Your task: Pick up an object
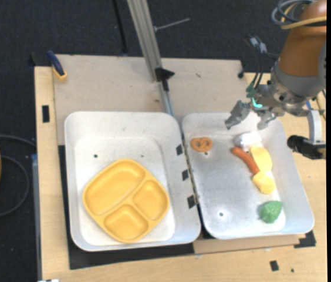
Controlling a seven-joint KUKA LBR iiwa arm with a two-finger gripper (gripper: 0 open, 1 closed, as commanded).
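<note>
My gripper [249, 119] hangs open over the far edge of the right bin [230, 216], with nothing between its fingers. A small white piece [247, 139] lies in the bin just below the fingertips. Close by in the same bin are an orange carrot [246, 159], a pale yellow block [261, 157], a second yellow piece [264, 183], a green broccoli [270, 211] and a brown pretzel [201, 144].
The left bin [95, 134] holds a yellow divided plate [126, 200]. A metal post [148, 40] rises from the bench behind the bins. The orange-banded arm [303, 46] stands at the right.
</note>
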